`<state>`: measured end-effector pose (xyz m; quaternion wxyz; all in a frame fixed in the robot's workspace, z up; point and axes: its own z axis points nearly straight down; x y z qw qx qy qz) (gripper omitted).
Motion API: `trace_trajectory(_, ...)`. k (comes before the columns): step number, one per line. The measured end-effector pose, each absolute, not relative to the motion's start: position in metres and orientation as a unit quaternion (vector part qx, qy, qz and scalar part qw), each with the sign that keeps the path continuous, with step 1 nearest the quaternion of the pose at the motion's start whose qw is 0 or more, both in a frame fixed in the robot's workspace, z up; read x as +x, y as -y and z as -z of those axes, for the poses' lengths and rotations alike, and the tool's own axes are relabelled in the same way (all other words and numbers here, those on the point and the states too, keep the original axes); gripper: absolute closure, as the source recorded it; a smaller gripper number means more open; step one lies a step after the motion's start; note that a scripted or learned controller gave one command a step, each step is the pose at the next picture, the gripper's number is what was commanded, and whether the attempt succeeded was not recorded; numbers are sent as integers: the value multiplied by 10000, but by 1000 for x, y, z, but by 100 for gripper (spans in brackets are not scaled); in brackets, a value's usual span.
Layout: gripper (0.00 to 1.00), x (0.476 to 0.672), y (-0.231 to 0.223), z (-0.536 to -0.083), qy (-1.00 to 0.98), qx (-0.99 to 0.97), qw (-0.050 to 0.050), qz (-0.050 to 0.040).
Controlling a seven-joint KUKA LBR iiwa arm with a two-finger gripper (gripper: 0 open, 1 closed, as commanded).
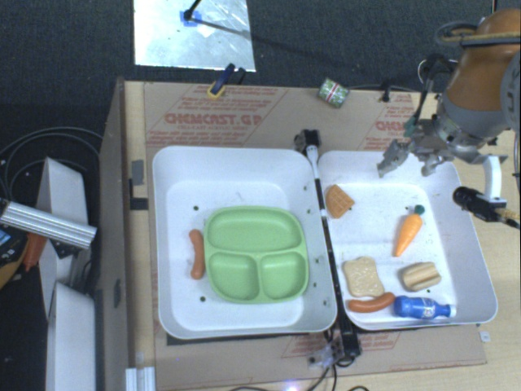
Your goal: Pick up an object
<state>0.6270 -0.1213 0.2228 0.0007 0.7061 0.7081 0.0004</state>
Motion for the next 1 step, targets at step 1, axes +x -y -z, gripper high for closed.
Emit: trace_trajectory(1,0,606,172,-85,-7072,7070,12,-1)
